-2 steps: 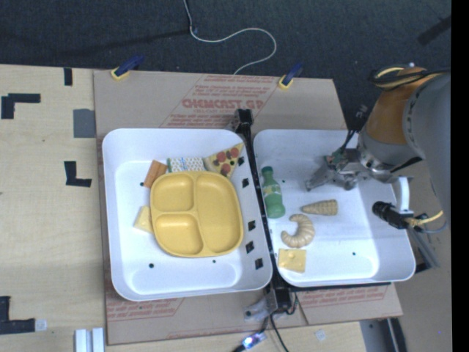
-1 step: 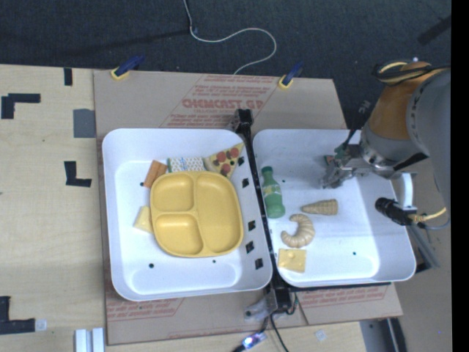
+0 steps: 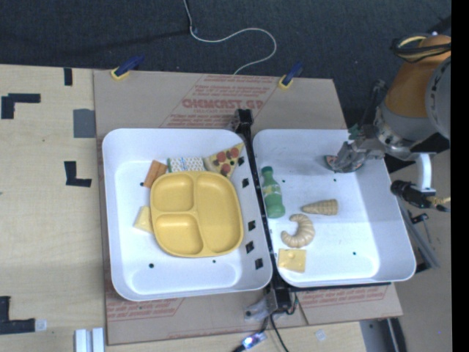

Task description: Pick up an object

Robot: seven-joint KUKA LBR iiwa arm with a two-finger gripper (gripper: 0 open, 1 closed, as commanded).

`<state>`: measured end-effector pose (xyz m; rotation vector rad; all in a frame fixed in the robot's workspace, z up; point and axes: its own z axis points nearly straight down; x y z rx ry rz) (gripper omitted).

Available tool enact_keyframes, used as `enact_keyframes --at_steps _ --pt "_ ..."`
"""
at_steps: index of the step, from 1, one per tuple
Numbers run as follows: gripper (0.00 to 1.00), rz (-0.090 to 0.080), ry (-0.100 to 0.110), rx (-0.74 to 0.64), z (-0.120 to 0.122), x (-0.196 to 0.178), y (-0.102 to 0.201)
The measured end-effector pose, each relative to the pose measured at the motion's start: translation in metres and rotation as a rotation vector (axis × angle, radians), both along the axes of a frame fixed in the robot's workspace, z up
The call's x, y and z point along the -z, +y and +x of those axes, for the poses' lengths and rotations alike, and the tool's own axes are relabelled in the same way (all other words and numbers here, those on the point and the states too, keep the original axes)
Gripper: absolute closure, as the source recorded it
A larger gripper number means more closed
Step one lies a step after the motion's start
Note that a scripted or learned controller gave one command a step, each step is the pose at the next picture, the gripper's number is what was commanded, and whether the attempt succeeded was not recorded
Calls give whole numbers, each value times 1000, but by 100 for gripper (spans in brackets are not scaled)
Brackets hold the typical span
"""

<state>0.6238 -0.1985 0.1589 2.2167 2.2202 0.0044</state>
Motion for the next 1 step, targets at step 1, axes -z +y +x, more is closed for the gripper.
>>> enact_keyframes --at_steps 1 --pt "100 0 2 0 -2 -45 -6"
